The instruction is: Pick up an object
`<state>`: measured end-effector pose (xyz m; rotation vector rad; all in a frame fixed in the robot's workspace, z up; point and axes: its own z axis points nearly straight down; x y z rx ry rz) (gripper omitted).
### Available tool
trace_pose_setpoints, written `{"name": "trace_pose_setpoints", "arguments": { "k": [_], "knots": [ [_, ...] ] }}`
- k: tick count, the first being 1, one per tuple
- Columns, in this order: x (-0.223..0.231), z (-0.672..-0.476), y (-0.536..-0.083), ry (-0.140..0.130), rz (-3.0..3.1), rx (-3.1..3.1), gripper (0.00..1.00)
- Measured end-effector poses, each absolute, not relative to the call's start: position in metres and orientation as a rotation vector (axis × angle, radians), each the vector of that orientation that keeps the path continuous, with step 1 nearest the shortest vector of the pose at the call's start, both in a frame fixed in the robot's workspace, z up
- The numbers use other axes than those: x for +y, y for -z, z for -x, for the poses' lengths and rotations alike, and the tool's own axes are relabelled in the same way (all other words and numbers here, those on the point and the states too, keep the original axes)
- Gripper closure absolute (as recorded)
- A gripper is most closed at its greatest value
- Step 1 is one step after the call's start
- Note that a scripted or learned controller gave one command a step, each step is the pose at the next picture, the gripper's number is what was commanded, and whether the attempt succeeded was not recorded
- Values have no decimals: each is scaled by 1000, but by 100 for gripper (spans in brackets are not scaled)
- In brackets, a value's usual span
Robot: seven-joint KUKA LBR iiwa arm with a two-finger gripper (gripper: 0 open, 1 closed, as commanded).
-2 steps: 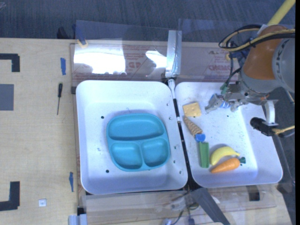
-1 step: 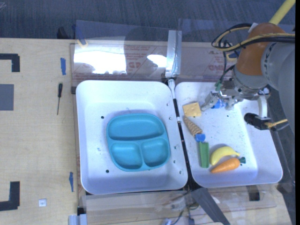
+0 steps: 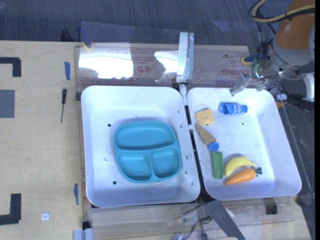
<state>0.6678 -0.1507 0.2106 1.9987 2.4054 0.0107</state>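
Note:
The right bin (image 3: 280,149) holds several objects. A small blue bottle (image 3: 232,108) lies near its back. A yellow square piece (image 3: 204,117) and a tan ribbed cone (image 3: 204,132) with a blue tip (image 3: 213,146) sit along its left side. A green stick (image 3: 217,164), a yellow banana (image 3: 238,164) and an orange carrot (image 3: 241,176) lie at the front. My gripper (image 3: 255,85) hangs over the bin's back rim, just above and right of the bottle. It is open, with nothing between its fingers.
The left bin (image 3: 95,134) holds a teal divided plate (image 3: 147,150). A raised divider (image 3: 189,129) runs between the two bins. A clear panel with a metal post (image 3: 185,59) stands behind them. Yellow cables (image 3: 265,6) loop above the arm.

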Motion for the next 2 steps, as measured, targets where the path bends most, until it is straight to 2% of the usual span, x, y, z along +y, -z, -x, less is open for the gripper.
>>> {"name": "trace_pose_setpoints", "arguments": {
  "k": [1,2],
  "knots": [
    [-141,-669,-88,-7,-2096,2330,0],
    [-171,-668,-86,-4,-2297,2138,0]
  ]
}}
